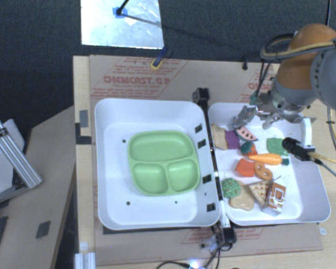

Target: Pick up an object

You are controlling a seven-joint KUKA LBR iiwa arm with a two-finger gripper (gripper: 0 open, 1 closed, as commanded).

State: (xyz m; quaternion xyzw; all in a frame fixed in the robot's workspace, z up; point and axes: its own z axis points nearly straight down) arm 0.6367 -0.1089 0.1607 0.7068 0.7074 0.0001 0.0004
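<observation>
Hand [245,118], grip unclear, above toy-food-filled right bin [316,198]; green tray [162,162] in left bin [109,167].

The right bin [316,203] holds a scatter of toy foods. A watermelon slice [245,133] lies near its back, just beside a purple piece [232,139] and a tan piece [219,137]. An orange carrot [265,158] lies across the middle, with a green piece [276,145] behind it. A red-orange piece [244,167] and a pretzel [264,172] sit in front. Broccoli [231,188], a tan cookie [242,200], a sandwich wedge [259,192] and a small carton [276,196] lie at the front.
</observation>
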